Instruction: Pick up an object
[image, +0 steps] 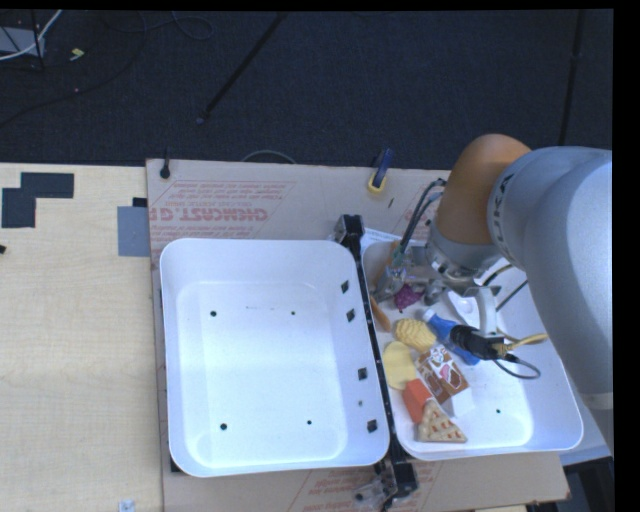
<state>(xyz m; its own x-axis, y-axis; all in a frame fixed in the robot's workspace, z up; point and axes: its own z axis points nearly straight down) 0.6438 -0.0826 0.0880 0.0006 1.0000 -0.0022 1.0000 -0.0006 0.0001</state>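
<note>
Purple object: lies at the far left of the right bin, near the bin's left wall
Gripper: hangs right over the purple object, at its far side; whether it is spread or closed, I cannot tell
Arm: reaches in from the right and covers the right bin's far right corner
Pile: a yellow oval piece lies just near of the purple object; a pale yellow piece, a brown packet, an orange-red piece and a waffle-like triangle run on toward the near edge, crowded together
Left edge: the pile hugs the black divider between the bins
Open room: bare white floor shows in the right bin's near right part, right of the pile
Left bin: white floor with a few dark dots, its right wall against the divider
Beneath: both bins sit on a cardboard sheet on the wooden bench
</note>
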